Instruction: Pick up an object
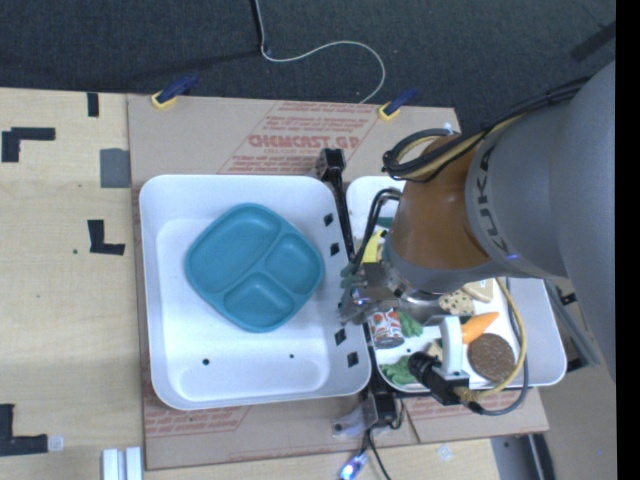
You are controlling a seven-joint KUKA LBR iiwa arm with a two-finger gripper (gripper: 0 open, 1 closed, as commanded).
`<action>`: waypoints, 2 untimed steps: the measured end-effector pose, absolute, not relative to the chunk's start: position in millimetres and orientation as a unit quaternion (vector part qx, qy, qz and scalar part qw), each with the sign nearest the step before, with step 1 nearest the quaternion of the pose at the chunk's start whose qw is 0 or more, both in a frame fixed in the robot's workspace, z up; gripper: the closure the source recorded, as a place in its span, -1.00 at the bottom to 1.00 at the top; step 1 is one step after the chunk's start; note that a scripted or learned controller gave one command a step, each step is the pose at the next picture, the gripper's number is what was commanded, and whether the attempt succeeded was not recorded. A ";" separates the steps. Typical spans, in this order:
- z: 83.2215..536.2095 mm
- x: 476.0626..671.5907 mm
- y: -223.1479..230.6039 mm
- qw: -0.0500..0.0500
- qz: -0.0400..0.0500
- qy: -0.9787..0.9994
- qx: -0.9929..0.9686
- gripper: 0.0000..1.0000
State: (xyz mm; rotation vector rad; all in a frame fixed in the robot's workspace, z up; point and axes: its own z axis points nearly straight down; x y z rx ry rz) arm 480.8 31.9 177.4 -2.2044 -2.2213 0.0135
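Note:
The arm's orange band and grey wrist hang low over the left part of the right bin. My gripper points down at the bin's left edge, beside the divider between the bins. Just below it lies a small item with a red and white label. Around it are an orange carrot-like piece, a brown round disc, a green item, a pale dotted block and a yellow piece. The arm hides much of this bin.
A blue divided plate lies in the left bin. Both bins sit on a cardboard sheet held by yellow and blue clips. A white cable loops across the dark back.

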 end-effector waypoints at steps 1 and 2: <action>330.4 485.8 19.9 -0.004 -0.004 -0.708 -0.706 1.00; 322.3 483.7 32.0 0.001 0.002 -0.707 -0.707 1.00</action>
